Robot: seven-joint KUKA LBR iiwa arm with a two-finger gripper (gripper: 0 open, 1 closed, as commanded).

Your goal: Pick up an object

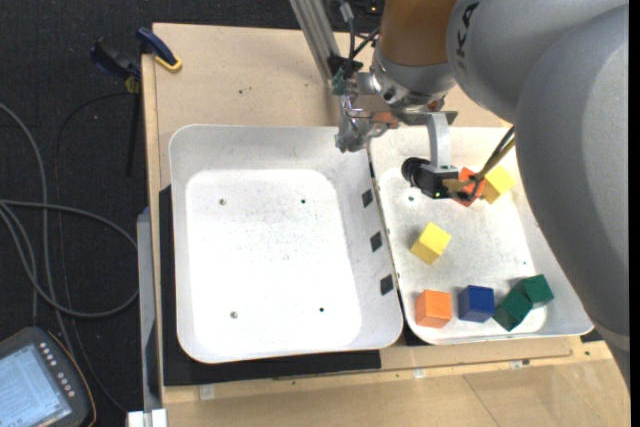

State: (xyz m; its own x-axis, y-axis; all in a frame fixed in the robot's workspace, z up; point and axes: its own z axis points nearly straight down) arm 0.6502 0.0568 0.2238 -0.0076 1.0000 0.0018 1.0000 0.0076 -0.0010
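Observation:
My gripper (351,133) hangs over the far end of the ridge between the two bins, above the left rim of the right bin (560,320). Nothing shows in its grasp. In the right bin lie a yellow cube (432,243) near the middle, an orange cube (433,308), a blue cube (478,303) and two green blocks (524,300) along the near edge. A second yellow block (498,183) and a small orange piece (466,187) sit at the far right, partly under the arm.
The left bin (190,215) stands beside the right one, with a dark strip (378,240) between them. A blue and yellow clamp (150,50) lies at the bench's far left corner. The grey arm (560,65) covers the right bin's far right side.

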